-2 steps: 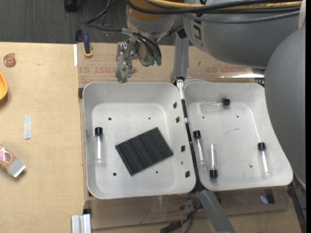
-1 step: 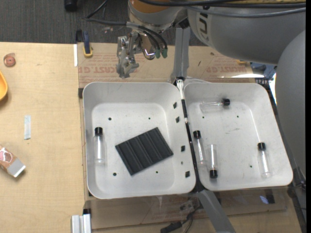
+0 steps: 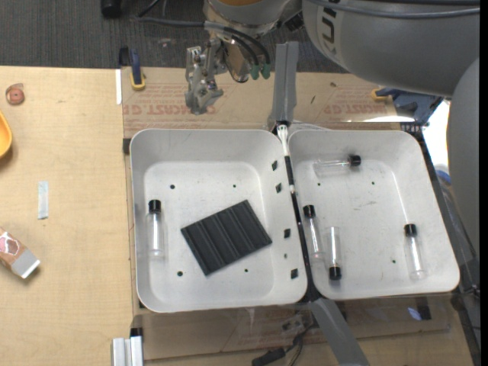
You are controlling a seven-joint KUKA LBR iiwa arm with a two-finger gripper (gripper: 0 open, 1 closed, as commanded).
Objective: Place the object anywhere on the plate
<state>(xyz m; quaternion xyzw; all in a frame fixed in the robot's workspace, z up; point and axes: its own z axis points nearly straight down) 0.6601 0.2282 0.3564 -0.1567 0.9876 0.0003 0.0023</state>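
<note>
My claw (image 3: 201, 97) hangs past the far rim of the left bin (image 3: 141, 204), above the cardboard strip, and I can see nothing between its fingers; whether they stand wide or narrow I cannot tell from this angle. Going left to right: on the wooden bench lie an orange dish edge (image 3: 4, 139) at the far left and a small wrapped item (image 3: 17, 255) nearer me. In the left bin a clear vial with a black cap (image 3: 155, 227) lies along the left wall, just beside the dark ribbed plate (image 3: 226, 236), which sits tilted near the bin's middle. The right bin (image 3: 438, 204) holds four more vials: one (image 3: 311, 231) by its left wall, one (image 3: 333, 254) just beside that, one (image 3: 335, 163) at the far side, and one (image 3: 412, 248) toward the right. I judge that nothing is yet picked. The vial in the left bin looks the handiest object, being closest to the plate. To do it well I would bring the claw down square across the tube's middle, fingers straddling its width, since a round tube tight to a wall will likely roll or slip, then lift clear before carrying it to the plate's centre.
</note>
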